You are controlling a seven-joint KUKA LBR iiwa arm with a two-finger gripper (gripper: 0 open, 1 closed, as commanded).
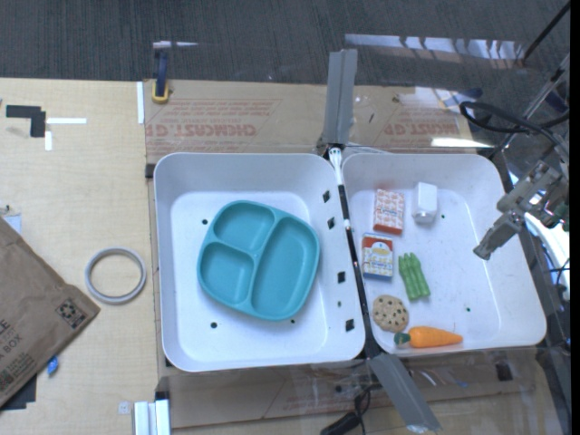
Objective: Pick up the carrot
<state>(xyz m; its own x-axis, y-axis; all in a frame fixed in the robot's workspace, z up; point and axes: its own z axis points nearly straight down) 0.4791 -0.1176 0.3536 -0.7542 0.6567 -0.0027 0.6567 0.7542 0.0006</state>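
The orange carrot (433, 337) with a green top lies flat along the front wall of the right bin (507, 329), its tip pointing right. My gripper (497, 236) hangs over the right side of that bin, up and to the right of the carrot and well apart from it. Nothing shows in its grasp.
In the right bin a cookie (390, 313) lies just left of the carrot, with green beans (414, 275), two small snack boxes (378, 255) (389, 211) and a white block (426, 201) farther back. The left bin (172, 243) holds a teal divided plate (259, 259). A tape ring (116, 274) lies on the bench.
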